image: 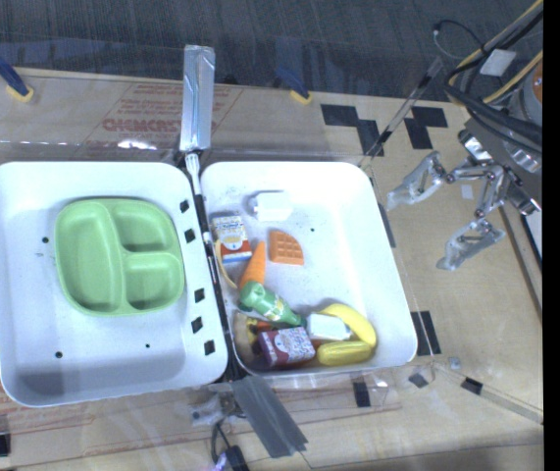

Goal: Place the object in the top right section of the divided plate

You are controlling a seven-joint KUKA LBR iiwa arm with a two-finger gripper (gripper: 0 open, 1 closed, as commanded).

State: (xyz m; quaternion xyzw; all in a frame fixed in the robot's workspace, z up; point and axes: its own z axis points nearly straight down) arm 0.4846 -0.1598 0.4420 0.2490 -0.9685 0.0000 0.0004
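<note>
The green divided plate (120, 256) lies flat in the left bin (25, 361), its one big section on the left side, two smaller sections stacked on the right; its long axis runs roughly up and down the view, tipped a little. The top right section sits bare.

Over in the right bin (343, 189), the things are bunched toward the lower left: an orange carrot (252, 264) slanting up and right, a waffle piece (285, 247) just beside it, a small carton (229, 231) against the divider, a white block (271, 204) near the top, a green bottle (272, 307), a dark red packet (285, 345), and a yellow banana (350, 337) curled along the bottom right, a white piece resting on it.

My claw (451, 219) hangs right of both bins, over bare bench (476, 322), fingers spread wide apart, gripping nothing. My wrist reaches in from the right edge, well apart from everything.
</note>
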